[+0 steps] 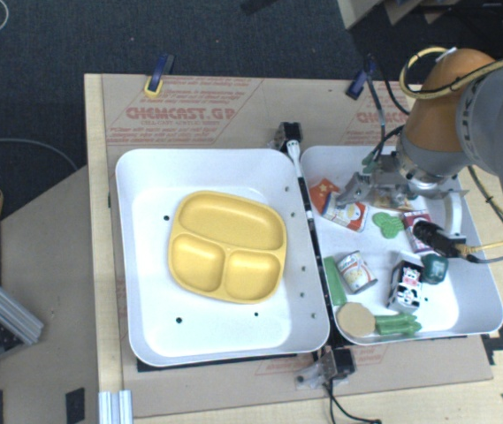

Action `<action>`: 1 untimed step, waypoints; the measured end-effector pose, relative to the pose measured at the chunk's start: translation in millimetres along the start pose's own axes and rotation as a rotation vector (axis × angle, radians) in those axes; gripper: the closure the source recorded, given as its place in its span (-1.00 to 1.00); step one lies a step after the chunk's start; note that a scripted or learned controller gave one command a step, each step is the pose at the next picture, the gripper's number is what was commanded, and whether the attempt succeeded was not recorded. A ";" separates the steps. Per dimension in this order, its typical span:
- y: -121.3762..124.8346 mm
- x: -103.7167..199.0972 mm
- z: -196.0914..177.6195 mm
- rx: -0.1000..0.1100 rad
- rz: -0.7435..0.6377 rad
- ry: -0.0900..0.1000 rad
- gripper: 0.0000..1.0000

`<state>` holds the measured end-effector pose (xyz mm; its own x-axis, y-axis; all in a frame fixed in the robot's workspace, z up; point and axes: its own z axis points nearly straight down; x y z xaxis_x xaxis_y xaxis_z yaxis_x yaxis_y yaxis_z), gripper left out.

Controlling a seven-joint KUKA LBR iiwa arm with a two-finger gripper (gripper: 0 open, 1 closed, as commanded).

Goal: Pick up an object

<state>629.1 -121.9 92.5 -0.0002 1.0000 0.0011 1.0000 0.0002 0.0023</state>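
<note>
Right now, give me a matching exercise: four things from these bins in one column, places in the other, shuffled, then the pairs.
Things:
1. yellow tray
2. cow toy
3. red packet
4. tan disc

Places:
A. top left of the right bin
B. middle of the left bin
C. bottom edge of the right bin, by the divider
D. lower right of the right bin, right of the small can

Pairs: 1-B, 2-D, 3-A, 4-C

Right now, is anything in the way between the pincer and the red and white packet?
Nothing visible blocks it. The pincer sits right over the red and white packet in the right bin.
</note>
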 end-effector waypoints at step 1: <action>4.1 -0.5 -14.1 -0.018 0.000 -0.004 1.00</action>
<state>633.1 -122.5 106.7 0.0001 1.0000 -0.0032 0.9998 0.0000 0.0207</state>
